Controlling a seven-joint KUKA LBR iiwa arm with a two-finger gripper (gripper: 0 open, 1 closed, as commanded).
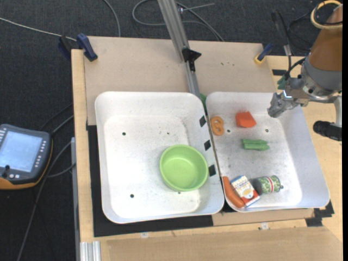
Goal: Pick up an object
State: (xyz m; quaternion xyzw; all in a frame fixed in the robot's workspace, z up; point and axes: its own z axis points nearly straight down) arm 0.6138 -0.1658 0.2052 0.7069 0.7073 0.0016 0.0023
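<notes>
**Gripper hovering at the right bin's far right; nearest object lying to its left**

The gripper (276, 106) is hanging over the upper right part of the right bin (304, 145), reaching in from the right. Nothing is showing between its tips; whether they are spread or closed cannot be told at this size.

The orange block (246, 119) is lying just left of the gripper and slightly nearer the camera, apart from it. This appears the closest candidate. The green pod (255, 144) is lying below the block, its long axis running left to right. The small carton (243, 188) and the tin (268, 184) are sitting near the bin's front edge, well apart from the gripper. A green bowl (184, 167) is resting in the left bin (125, 145).

In judgement, a short leftward shift and descent is being called for.
</notes>
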